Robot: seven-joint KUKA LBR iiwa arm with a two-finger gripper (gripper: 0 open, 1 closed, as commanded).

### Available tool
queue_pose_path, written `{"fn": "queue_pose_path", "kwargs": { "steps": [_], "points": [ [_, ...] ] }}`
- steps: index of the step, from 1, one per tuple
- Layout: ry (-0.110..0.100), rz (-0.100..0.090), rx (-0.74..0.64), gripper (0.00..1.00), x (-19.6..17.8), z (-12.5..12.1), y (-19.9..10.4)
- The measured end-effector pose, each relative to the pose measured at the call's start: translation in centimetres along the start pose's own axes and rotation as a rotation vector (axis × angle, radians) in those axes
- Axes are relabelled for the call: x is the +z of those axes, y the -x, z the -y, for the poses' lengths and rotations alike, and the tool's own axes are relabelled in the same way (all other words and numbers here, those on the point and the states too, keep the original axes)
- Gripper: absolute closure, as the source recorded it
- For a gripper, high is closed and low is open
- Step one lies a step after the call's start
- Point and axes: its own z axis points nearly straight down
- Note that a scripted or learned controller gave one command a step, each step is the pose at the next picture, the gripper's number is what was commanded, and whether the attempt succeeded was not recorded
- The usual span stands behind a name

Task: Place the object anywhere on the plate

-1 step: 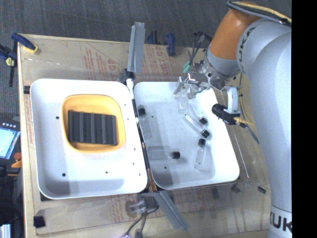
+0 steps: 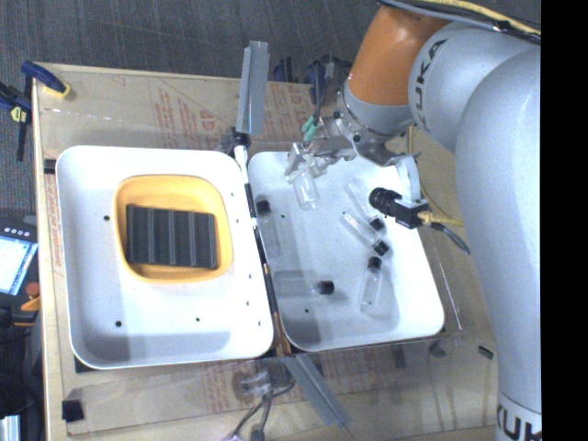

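The gripper (image 2: pixel 303 159) hangs over the right bin (image 2: pixel 418 315) near its 11 o'clock corner. A clear vial (image 2: pixel 304 189) sits between its fingertips, so the jaws appear closed on it, narrowly spread. Other vials (image 2: pixel 367 246) lie toward the bin's 3 o'clock side. The step in hand is judged to be carrying; next, travel toward 9 o'clock to the yellow plate (image 2: pixel 175 191) in the left bin (image 2: pixel 92 329), then release.

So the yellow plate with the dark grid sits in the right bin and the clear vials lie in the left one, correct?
Not quite: the bins are swapped. The camera view shows the yellow plate in the left bin and the clear vials lying in the right bin.
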Motion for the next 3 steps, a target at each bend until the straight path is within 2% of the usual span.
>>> {"fn": "queue_pose_path", "kwargs": {
  "steps": [1,2,3],
  "points": [
    [0.000,0.001,-0.108,1.00,2.1,-1.1,-6.4],
    [-0.002,0.000,-0.387,1.00,3.4,0.4,-10.6],
    [-0.002,0.001,-0.386,0.00,3.4,0.4,-10.5]
  ]
}}
